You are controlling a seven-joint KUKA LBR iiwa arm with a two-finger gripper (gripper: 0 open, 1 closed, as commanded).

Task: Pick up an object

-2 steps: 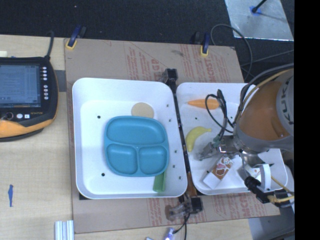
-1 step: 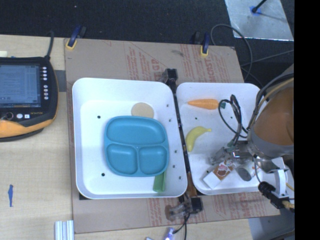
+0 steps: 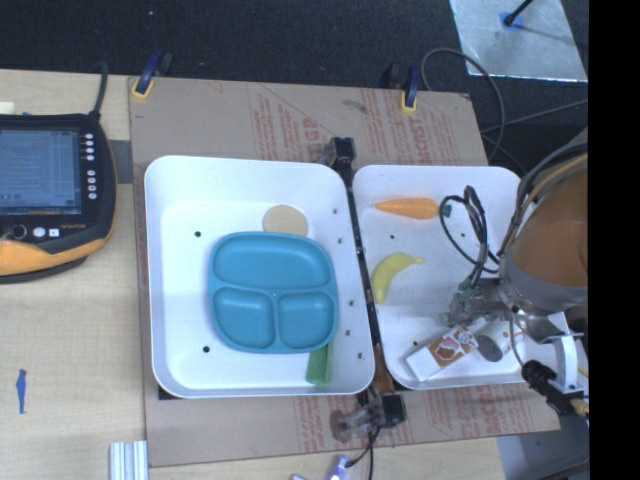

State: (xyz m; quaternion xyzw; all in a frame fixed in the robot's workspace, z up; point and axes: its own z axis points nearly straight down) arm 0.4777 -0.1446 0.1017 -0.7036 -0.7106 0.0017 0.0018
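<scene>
Across the tabletop (image 3: 80, 368) sit two white bins; the left bin (image 3: 170, 298) holds a blue divided plate (image 3: 272, 291). Over the right bin's (image 3: 430, 183) near corner the jaws (image 3: 478, 313) hang above a small packet (image 3: 445, 351), likely the target; banana (image 3: 392, 269) and carrot (image 3: 407, 207) lie farther

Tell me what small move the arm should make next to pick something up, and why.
Probably a short descent onto the small box, then close. The gripper sits low in the right bin, just above and right of that box, far nearer than the banana or carrot. No object shows between its fingers.
</scene>
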